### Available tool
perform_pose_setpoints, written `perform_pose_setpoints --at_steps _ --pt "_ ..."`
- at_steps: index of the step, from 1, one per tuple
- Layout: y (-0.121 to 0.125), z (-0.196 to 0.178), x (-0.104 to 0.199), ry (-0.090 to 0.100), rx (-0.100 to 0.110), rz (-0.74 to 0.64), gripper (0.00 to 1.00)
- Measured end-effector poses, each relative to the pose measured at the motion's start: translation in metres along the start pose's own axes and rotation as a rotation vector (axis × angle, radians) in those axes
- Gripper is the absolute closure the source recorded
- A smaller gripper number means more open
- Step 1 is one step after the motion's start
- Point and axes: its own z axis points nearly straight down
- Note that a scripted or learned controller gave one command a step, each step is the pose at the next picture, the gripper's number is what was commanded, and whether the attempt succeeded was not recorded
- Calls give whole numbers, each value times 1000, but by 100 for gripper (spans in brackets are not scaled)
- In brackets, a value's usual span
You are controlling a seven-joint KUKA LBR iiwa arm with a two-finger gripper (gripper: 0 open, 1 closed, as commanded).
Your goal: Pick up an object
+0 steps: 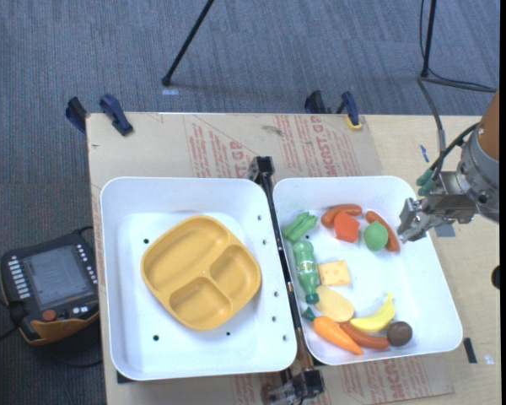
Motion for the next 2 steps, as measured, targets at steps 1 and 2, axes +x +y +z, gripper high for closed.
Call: perform_pose_setpoints --at_steps 1,2 --pt "1 -9 1 -1 -1 -4 100" --pt "1 -71 15 -1 -5 -1 100"
